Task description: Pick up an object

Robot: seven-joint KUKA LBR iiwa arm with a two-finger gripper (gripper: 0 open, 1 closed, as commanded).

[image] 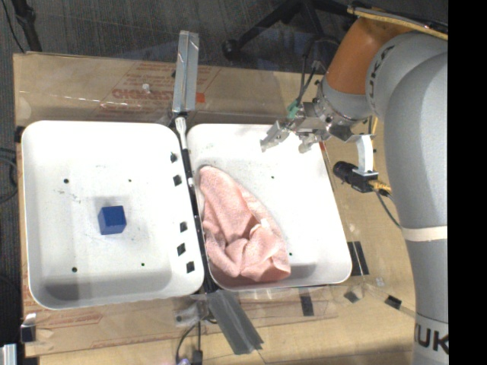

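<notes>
A crumpled pink cloth (237,226) lies in the right bin (304,196), against its left wall and reaching toward the front. A small blue cube (112,219) sits in the left bin (46,204), left of centre. My gripper (290,136) hangs over the far edge of the right bin, above and to the right of the cloth. Its two fingers are spread apart with nothing between them. It is well clear of both the cloth and the cube.
A grey divider bar (184,74) runs up from between the bins toward the back. The arm's grey body (415,143) fills the right side beside the right bin. A black cable fitting (351,175) sticks out near the bin's right rim.
</notes>
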